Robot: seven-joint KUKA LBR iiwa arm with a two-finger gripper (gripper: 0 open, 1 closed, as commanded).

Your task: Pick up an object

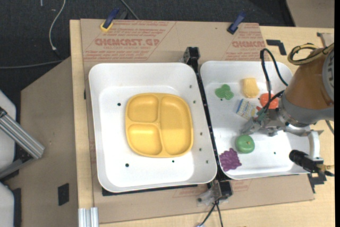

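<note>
We found the green apple (245,143) low in the right bin (276,165), purple grapes (229,159) at its seven o'clock. The gripper (258,126) hung at the apple's one o'clock; we could not tell its fingers' spread. A yellow divided plate (159,125) lay in the left bin (106,87).

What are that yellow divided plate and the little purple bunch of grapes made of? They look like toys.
The yellow divided plate looks like moulded plastic: one even colour, smooth matte surface, rounded compartment ridges. The purple grapes are probably toy plastic or rubber: uniform purple, bumpy moulded clusters, though too small to tell which. Both white bins look like smooth plastic too.
</note>
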